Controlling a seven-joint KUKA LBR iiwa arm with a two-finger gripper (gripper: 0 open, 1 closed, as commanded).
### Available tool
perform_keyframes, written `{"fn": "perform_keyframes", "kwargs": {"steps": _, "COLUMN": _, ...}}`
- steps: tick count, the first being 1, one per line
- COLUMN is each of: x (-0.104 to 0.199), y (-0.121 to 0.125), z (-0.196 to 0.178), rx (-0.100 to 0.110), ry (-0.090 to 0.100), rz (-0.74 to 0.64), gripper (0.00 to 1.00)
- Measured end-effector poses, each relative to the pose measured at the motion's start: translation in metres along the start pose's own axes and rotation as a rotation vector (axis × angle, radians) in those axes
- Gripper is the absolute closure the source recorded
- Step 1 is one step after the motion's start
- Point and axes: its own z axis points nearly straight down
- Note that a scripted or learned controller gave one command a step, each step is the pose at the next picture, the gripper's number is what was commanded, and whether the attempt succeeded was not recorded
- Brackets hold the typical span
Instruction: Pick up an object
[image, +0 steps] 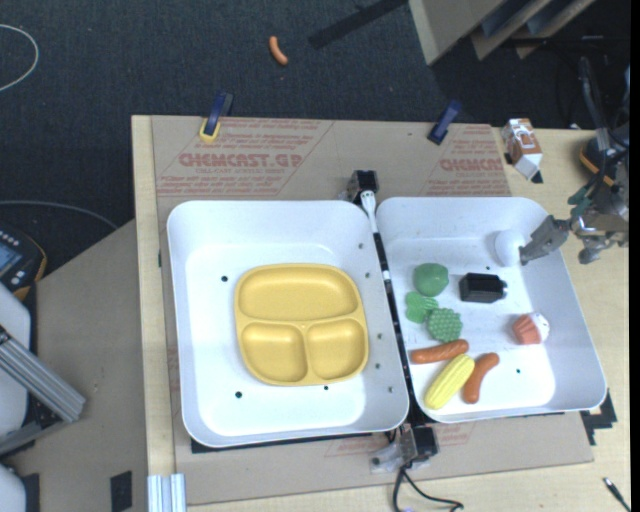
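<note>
Yellow corn (449, 381) at the right bin's (570, 385) front; two sausages (438, 352), green pieces (432, 279), black block (481, 288) behind it. Yellow tray (300, 322) left of that bin. Hand (545, 240), grip state unreadable, over its right rear rim.

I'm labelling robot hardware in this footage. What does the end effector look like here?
At the right edge, the end effector shows grey metallic fingers, one ending in a flat angled tip. Behind it sits a dark, cluttered wrist assembly with metal brackets and fittings. No markings are legible.
</note>
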Motion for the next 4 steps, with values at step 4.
{"fn": "perform_keyframes", "kwargs": {"steps": 4, "x": -0.004, "y": 0.008, "z": 0.186, "rx": 0.005, "ry": 0.002, "rz": 0.000, "gripper": 0.00}}
